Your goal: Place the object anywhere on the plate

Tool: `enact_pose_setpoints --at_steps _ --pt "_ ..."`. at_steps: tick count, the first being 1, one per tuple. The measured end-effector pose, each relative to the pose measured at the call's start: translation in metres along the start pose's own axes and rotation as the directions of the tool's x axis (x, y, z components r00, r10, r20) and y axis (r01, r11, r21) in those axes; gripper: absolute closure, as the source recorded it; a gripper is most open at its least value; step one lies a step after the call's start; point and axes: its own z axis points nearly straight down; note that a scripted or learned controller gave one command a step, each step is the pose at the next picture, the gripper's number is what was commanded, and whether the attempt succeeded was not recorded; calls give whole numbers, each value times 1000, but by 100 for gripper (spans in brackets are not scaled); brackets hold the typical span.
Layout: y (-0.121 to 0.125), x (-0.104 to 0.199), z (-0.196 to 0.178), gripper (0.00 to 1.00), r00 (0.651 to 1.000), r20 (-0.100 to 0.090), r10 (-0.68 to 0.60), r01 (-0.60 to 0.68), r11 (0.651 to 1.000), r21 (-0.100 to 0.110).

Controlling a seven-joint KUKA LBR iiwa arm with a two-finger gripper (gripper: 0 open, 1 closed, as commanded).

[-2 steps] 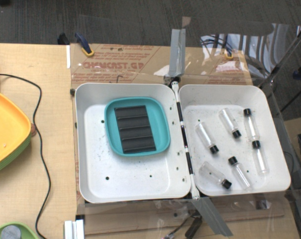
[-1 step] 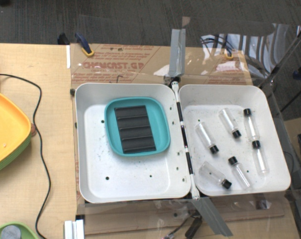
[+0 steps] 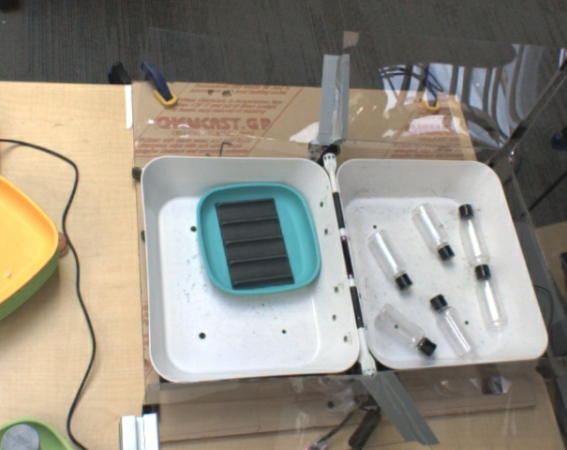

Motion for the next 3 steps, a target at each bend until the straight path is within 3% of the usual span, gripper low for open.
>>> enact_pose_setpoints --at_steps 3 --pt "10 49 0 0 1000 1 -1 1 1000 1"
